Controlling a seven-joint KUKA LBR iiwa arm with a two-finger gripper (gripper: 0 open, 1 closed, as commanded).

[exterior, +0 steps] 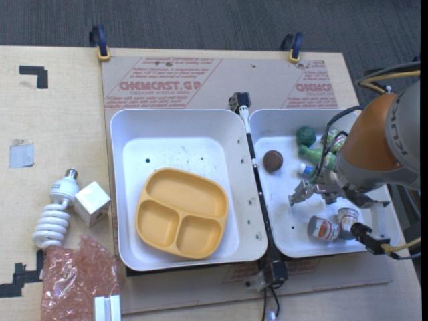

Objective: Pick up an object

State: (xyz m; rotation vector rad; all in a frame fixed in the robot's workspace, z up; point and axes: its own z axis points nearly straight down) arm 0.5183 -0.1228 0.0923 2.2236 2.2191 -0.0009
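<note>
White spiral bulb [53, 216] and small white cube [93, 201] lie lower left, outside the bins. Left bin [175, 122] holds a yellow 3-compartment tray [182, 212]. Right bin [277, 243]: brown ball [272, 160] upper left, green bottle [314, 154] w/ round cap upper mid, small can [324, 229] lower right. Gripper [299, 196] hangs mid-bin, just above the can; fingers look parted, nothing between them.

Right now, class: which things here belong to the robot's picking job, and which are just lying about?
Job: gripper, brown ball, green ball, small can, right bin.

Lying about: yellow tray, light bulb, white cube, pink wrap.
</note>
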